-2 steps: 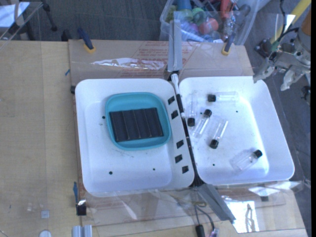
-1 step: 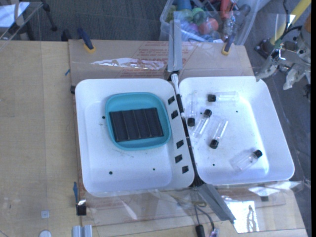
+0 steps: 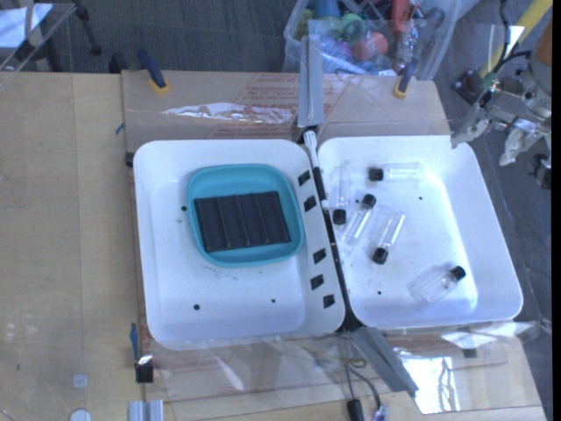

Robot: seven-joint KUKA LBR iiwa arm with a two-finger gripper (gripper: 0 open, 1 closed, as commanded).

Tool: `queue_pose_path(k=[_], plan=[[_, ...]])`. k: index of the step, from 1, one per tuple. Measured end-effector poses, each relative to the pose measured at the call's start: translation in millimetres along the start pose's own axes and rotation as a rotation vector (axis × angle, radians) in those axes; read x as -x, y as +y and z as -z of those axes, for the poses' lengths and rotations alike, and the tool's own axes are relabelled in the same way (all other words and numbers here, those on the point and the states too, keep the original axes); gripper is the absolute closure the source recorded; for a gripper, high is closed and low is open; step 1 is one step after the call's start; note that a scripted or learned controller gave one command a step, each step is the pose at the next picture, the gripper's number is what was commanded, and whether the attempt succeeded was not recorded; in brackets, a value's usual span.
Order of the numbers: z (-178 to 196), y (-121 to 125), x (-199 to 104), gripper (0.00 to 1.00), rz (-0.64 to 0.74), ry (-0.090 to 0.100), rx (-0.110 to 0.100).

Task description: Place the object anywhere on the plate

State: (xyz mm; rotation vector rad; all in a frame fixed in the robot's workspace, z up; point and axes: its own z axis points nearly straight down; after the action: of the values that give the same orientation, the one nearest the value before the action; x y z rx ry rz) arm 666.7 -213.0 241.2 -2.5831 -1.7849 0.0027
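A teal plate lies in the left white bin. A black ridged rectangular object rests flat in the middle of that plate. My gripper hangs at the upper right, above the far right corner of the right bin and well away from the plate. Its two fingers stand apart with nothing between them.
Several clear vials with black caps lie scattered in the right bin, one near its front right corner. A divider with black tabs separates the bins. A clear tub of coloured toys stands behind the bins.
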Motion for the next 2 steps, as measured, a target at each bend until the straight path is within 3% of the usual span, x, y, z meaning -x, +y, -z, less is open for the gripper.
queue_pose_path(k=[2], plan=[[-0.1,-2.0,-6.8,0.00,-0.083,0.001,0.000]])
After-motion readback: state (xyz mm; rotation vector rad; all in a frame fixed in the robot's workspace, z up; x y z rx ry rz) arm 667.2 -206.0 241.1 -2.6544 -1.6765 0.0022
